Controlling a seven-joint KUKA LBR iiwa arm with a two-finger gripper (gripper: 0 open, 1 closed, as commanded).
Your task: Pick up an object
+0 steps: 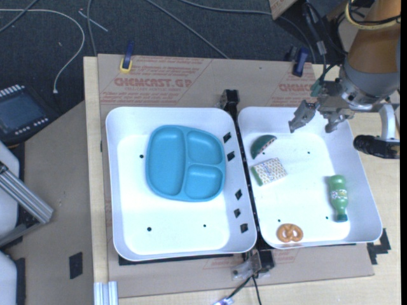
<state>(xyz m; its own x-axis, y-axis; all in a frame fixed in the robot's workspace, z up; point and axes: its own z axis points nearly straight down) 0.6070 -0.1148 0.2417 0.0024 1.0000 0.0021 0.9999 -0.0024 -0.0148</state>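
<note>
Pincer [316, 118] open, empty, over far edge of right bin [362, 170]. Bottle [338, 197], pretzel [290, 233], packet [269, 171] below. Blue plate [186, 163] in left bin [127, 189].

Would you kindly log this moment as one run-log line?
pincer: open, above right bin's far edge | holding: nothing | right bin: green plastic bottle, brown pretzel | left bin: blue divided plate

Open floor mid right bin [365, 196], between patterned packet [269, 170] and green bottle [338, 197].
</note>
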